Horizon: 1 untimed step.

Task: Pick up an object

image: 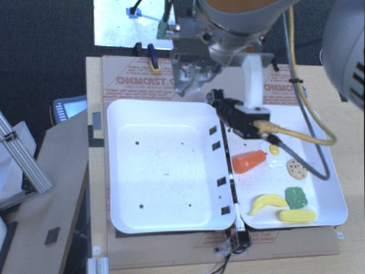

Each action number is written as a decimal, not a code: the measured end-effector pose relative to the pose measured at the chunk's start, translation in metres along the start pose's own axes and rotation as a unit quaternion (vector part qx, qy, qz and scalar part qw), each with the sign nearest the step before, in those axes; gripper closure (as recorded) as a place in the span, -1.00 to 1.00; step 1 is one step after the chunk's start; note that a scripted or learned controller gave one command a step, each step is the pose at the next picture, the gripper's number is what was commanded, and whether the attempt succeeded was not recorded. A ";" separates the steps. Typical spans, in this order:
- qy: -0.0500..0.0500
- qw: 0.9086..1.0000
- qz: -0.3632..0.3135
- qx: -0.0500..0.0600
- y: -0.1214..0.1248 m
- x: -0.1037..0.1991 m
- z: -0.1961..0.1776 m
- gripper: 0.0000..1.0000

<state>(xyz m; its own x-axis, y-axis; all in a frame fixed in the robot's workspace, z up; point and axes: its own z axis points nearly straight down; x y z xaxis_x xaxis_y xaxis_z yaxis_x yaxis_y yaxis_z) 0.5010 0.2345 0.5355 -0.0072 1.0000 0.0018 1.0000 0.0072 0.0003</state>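
Gripper (191, 84) hangs over the far edge of the left bin (165, 210); finger state cannot be told. Carrot (248, 161), banana (268, 202), cookie (296, 168) lie in right bin (336, 207).

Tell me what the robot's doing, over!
Gripper high over the left bin's far edge, nothing seen in it. Carrot, banana, cookie lying in right bin. Yellow cable drapes across that bin.

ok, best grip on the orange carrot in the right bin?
Probably from straight above, across the thick middle of the carrot. It lies flat and slightly tilted, thick end toward the divider, tapering up-right; the sides look free, the egg sits near the tip.
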 end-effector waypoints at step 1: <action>-0.001 1.000 0.005 -0.001 0.050 -0.043 0.001 1.00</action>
<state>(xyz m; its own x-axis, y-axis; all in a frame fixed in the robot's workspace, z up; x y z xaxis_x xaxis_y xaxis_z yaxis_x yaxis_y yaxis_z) 0.5513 0.1915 0.5348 0.0038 1.0000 -0.0009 1.0000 -0.0038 0.0032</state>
